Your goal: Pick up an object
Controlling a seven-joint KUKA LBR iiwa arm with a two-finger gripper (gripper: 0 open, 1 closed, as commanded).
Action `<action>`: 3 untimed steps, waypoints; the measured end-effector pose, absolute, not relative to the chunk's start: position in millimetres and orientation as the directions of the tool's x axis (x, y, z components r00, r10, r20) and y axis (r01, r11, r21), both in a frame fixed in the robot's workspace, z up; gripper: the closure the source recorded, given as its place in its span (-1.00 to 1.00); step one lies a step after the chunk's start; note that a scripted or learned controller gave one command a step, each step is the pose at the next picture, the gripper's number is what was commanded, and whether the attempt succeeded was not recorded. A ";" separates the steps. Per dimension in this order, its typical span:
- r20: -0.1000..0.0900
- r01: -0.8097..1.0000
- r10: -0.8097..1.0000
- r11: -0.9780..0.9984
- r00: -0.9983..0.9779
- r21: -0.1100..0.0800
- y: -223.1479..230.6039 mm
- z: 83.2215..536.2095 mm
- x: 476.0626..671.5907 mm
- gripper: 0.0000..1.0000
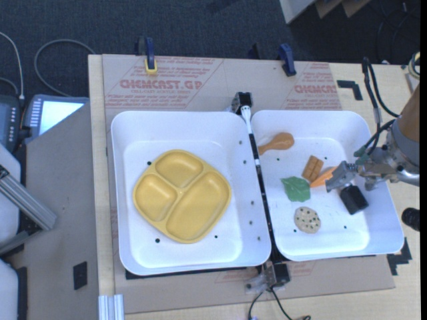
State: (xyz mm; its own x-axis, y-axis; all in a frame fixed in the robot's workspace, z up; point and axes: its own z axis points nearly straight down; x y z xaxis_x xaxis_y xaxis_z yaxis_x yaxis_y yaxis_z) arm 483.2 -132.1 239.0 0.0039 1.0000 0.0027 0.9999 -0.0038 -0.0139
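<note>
Orange piece is the closest of the loose things to me. It lies right at the tip of my gripper, seemingly touching it, on the floor of the right bin. Whether my gripper stands wide, narrow or closed on that piece I cannot tell, as the view is too small there.

Just past the orange piece, a little toward the view's top from my gripper, lies a brown cracker; it looks to be touching the orange piece. Further out from my tip sits a green leaf, near the orange piece's far end. Lower in the view and apart from my gripper is a speckled cookie. Well ahead of me and higher in the view, near the bin's far wall, lies a tan spoon-shaped thing. Beyond all these, well apart from my gripper, the left bin holds a yellow divided plate.
</note>
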 end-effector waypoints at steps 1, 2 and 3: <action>0.000 1.000 1.000 0.000 0.000 0.000 -131.7 245.3 485.8 -1.00; 0.002 1.000 1.000 0.000 0.000 -0.006 -126.1 197.7 492.7 -1.00; 0.003 1.000 1.000 -0.001 0.001 -0.008 -126.2 133.9 488.3 -1.00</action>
